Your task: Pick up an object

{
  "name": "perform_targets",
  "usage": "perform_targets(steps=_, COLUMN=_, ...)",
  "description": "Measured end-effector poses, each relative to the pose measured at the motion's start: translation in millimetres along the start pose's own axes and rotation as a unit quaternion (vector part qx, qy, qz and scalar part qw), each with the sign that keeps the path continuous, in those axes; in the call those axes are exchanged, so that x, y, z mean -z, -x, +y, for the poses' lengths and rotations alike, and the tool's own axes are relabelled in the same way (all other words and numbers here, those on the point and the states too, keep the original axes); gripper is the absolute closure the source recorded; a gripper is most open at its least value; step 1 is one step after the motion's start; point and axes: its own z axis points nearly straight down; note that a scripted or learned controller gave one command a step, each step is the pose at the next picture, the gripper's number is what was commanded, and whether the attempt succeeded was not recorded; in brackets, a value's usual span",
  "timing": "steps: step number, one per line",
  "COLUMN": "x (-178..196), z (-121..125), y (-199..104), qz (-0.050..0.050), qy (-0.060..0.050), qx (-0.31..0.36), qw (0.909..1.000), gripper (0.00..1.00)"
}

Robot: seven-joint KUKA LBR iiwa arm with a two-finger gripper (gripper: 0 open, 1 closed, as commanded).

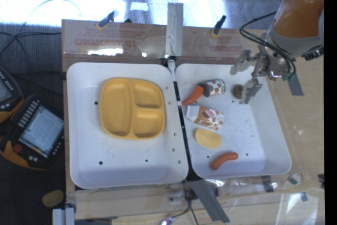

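Observation:
My gripper (pixel 246 77) hangs over the back right part of the right bin (pixel 263 134), open, and nothing shows between its fingers. A small dark brown lump (pixel 237 92) lies just left of the nearer finger (pixel 251 90). To the left lie a brown and white can (pixel 214 87) on its side and an orange carrot (pixel 193 95). Nearer the front of the bin are a patterned orange and white packet (pixel 208 117), a flat yellow oval (pixel 208 138) and a reddish sausage (pixel 224 159).
The left bin (pixel 84 155) holds a yellow divided tray (pixel 132 107). A raised rim between the two bins (pixel 179 113) runs front to back. A cardboard wall (pixel 121 42) stands behind both bins. A handheld pendant (pixel 31 131) lies off the bench at far left.

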Motion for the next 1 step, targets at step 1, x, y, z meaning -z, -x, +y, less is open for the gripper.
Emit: perform_targets(steps=1, x=-137.2, z=5.6, y=25.7, qz=-0.001, qy=0.0, qx=-0.111, qw=0.9938, gripper=0.0)
